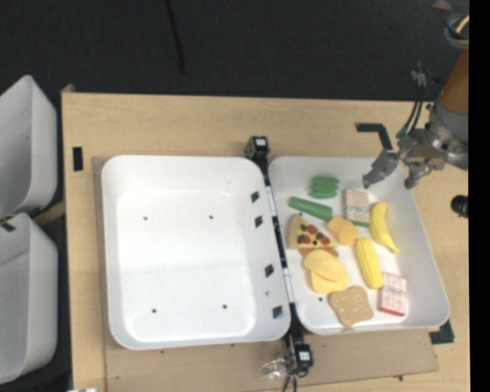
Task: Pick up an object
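Light wooden bench (180,121), two shallow white plastic bins, toy food cluster in right bin (425,243) including yellow plastic banana (381,226) near far edge, grey two-finger gripper (394,175) spread wide, holding nothing, above far-right corner.

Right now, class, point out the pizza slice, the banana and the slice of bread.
pizza slice (308,235), camera view, on its topped middle.
banana (381,226), camera view, mid-length on its yellow peel.
slice of bread (351,305), camera view, on its tan face.

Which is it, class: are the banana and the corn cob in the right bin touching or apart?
Apart. The camera view shows a thin strip of white bin floor between the banana and the corn cob beside it.
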Robot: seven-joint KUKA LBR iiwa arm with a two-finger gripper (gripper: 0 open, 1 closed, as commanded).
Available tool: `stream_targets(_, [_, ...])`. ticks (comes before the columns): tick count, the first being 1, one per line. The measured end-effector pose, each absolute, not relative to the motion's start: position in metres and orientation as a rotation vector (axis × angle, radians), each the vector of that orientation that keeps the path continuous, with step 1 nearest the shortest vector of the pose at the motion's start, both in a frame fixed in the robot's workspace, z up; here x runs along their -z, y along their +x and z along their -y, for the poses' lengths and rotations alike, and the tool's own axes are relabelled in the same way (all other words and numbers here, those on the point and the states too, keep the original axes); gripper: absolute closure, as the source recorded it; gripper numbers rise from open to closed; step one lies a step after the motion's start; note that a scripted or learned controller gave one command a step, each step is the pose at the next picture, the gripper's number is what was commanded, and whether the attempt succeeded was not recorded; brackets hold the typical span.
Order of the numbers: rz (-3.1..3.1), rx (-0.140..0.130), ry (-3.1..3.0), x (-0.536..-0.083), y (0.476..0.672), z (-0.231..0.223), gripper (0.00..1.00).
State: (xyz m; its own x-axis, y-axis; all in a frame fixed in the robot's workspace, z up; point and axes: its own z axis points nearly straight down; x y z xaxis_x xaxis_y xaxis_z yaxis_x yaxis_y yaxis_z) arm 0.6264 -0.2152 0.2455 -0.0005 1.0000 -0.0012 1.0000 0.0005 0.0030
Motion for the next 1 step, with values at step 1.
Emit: stream_targets(1, [-2.224,0.008,2.23,-0.1398,0.5492,0.212,0.0])
